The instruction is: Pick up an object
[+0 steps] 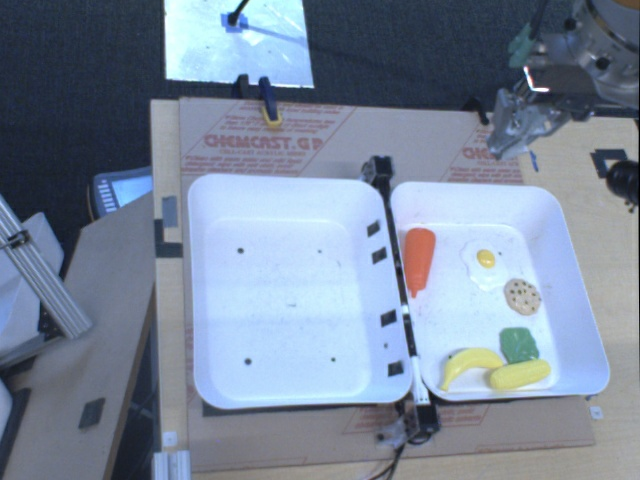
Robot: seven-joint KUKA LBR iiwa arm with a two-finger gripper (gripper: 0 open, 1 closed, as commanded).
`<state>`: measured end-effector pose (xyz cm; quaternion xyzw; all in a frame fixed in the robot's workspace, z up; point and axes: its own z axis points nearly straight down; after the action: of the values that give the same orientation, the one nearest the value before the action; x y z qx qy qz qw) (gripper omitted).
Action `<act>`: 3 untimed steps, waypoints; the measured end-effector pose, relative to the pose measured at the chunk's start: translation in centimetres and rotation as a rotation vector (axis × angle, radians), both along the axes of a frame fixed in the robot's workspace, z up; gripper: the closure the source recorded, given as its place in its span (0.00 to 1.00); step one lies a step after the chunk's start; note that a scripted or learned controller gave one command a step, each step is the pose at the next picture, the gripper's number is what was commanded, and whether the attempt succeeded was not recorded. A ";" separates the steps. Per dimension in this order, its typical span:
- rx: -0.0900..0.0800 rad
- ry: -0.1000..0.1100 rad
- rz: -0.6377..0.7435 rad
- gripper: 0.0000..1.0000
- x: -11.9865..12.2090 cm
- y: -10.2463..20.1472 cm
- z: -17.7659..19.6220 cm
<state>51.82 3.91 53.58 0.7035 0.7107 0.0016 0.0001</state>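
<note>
1. Two white bins sit side by side on the bench, touching along a middle seam: left bin (200,268), right bin (575,298).
2. Black clips (378,256) line that seam.
3. A brown sheet (300,138) printed with red "CHEMCAST GP" letters lies under both bins.
4. A blue and yellow clamp (269,103) grips the sheet's far edge.
5. A shiny metal plate (200,28) lies beyond the sheet on dark floor.
6. A ridged metal bar (40,278) leans at the left.
</note>
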 end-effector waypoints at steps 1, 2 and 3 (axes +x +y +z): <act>-0.001 -0.004 -0.004 1.00 0.2 -0.3 1.1; 0.000 0.002 0.002 1.00 -3.3 7.4 -0.1; 0.000 -0.003 -0.004 1.00 -3.1 6.9 1.1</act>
<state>48.70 10.81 54.67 0.7051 0.7091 0.0025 0.0011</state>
